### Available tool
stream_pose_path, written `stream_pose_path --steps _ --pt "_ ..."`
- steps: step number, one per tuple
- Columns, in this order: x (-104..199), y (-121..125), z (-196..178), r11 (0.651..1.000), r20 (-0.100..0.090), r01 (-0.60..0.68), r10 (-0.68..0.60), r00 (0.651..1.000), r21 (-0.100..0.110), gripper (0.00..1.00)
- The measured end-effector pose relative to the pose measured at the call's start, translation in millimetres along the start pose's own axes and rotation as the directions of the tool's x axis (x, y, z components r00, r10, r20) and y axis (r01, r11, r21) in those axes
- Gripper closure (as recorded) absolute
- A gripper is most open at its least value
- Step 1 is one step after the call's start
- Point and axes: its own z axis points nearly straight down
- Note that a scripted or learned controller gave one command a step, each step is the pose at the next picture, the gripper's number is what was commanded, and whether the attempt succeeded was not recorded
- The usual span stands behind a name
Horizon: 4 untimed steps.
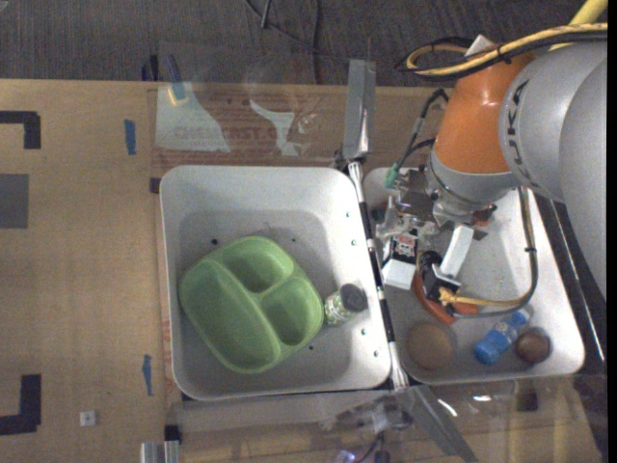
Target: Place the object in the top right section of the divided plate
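The tool (pixel 416 258) hangs low over the right bin (pixel 554 258); finger state cannot be determined. The orange object (pixel 445 305) lies just below-right of it. The green divided plate (pixel 253 302) sits leftward, in the left bin (pixel 193 201).

I am working in a robotics lab: blue tape marks (pixel 130 135) are dotting my plywood surface (pixel 77 258), and loose black cables (pixel 265 3) are trailing over grey carpet (pixel 96 17).
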Motion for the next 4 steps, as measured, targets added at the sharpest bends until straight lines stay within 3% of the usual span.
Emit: stream_pose_path --steps 1,2,3,4 --pt "68.8 -49.3 -4.3 1.0 0.0 -0.011 0.011 1.0 0.001 1.0" --pt "68.5 -49.1 -4.4 1.0 0.0 -0.012 0.012 1.0 0.0 0.0" --pt "68.7 -48.6 -14.0 1.0 -0.001 -0.011 0.011 1.0 0.0 1.0" --pt "68.5 -48.6 -13.9 1.0 -0.001 -0.012 0.012 1.0 0.0 0.0"
